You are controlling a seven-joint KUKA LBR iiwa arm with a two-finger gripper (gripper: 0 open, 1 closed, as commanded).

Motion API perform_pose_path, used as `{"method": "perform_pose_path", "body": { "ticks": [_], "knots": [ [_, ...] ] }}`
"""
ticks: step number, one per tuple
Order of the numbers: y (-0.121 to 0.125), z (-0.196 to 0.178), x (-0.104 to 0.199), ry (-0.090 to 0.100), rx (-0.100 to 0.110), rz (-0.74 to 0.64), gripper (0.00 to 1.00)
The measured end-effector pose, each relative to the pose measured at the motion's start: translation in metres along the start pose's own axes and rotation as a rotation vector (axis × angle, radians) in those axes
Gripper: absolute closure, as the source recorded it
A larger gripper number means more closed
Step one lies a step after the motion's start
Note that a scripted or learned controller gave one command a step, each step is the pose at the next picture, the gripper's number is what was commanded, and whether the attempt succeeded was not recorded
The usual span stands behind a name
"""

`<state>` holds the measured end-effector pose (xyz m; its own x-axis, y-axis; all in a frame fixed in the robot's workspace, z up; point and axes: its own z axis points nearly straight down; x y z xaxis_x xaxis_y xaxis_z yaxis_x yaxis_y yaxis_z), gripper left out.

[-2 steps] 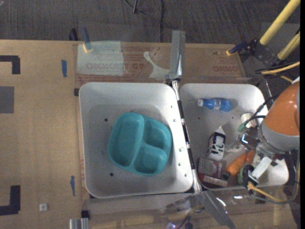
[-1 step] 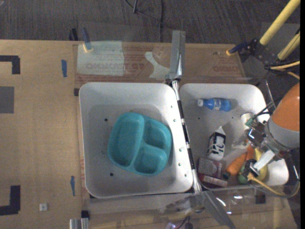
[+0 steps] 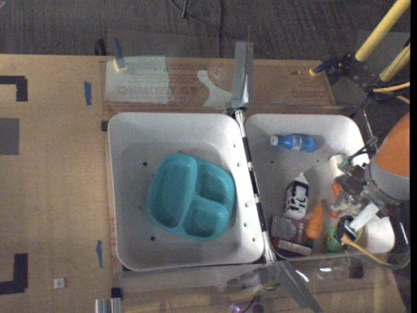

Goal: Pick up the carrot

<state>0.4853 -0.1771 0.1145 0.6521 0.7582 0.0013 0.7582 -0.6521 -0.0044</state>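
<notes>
Seen from the overhead camera, the grey KUKA arm with the orange wrist band (image 3: 396,155) is reaching in from 3 o'clock over the right-hand shallow white bin (image 3: 326,124). Its gripper (image 3: 344,199) is hanging near the bin's right wall; whether it is open or closed cannot be told. The orange tapered carrot (image 3: 316,220) is lying on the bin floor toward 5 o'clock of the bin's centre, at about 8 o'clock from the gripper, close beside it and not in its hold. A black-and-white carton (image 3: 296,197) is sitting just at the carrot's 10 o'clock, and a blue plastic bottle (image 3: 294,142) is lying at the bin's 12 o'clock. A teal divided plate (image 3: 190,195) is resting in the left-hand white bin (image 3: 130,135).
</notes>
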Motion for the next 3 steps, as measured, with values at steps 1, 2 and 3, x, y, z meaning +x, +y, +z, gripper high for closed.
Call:
{"method": "perform_pose_path", "body": {
  "ticks": [1, 2, 3],
  "knots": [
    [-0.022, -0.069, 0.016, -0.002, -0.002, 0.314, 1.00],
    [-0.022, -0.069, 0.017, -0.003, -0.002, 0.314, 0.00],
    [0.010, -0.016, 0.039, -0.003, -0.001, 0.491, 0.00]
  ]
}}
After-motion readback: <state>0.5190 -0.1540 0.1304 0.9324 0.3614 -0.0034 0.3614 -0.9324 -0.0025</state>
